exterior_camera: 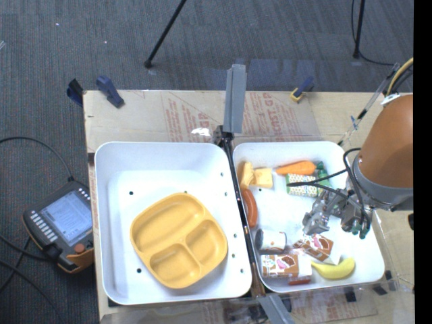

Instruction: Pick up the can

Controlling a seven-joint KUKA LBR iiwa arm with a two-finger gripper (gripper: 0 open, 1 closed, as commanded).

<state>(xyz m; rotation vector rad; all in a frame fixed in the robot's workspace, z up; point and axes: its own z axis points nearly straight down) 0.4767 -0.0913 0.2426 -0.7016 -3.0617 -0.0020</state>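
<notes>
The gripper [317,220] hangs over the middle of the right bin [374,245], low among the clutter, with nothing visibly held between its fingers; the view is too coarse there to tell whether they are open or closed. The can [272,240] appears to be the short dark-topped cylinder with a pale label near the bin's left wall, though at this size that reading is tentative. It stands just left of and below the gripper, with a brown and white carton [282,265] touching or just beside it in front and an orange-red item [251,208] behind it along the wall. To do this step well, the gripper needs to shift left and toward the camera until it is centred over the can, then turn so its 2 fingers straddle the round side where there is room, away from the carton and the wall. The left bin holds a yellow divided tray [178,238], well apart.
</notes>
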